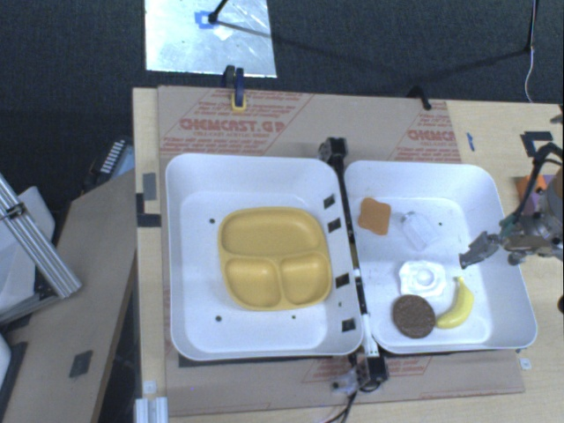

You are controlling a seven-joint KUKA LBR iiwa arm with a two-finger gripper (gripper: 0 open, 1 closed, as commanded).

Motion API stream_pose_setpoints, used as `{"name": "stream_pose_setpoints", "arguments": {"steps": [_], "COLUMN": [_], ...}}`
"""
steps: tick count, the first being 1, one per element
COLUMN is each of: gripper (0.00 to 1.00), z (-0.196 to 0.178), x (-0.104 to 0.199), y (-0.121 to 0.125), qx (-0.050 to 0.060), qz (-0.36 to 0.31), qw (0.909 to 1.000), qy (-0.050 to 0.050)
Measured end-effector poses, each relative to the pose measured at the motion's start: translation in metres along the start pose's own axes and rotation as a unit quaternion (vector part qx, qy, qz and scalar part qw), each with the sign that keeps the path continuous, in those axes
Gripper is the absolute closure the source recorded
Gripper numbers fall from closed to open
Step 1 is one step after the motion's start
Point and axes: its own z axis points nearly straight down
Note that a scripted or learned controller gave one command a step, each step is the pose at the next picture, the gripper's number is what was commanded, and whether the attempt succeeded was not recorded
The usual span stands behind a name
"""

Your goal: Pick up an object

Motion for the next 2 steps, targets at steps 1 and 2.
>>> {"name": "stream_pose_setpoints", "arguments": {"steps": [1, 2], "gripper": [0.0, 0.0], "z": [-0.004, 0.039], "x": [0.0, -0.003], "y": [0.002, 0.001], "qx": [-0.004, -0.003], "qz": [-0.001, 0.0], "qw": [1.0, 1.0], "qy": [-0.001, -0.001]}}
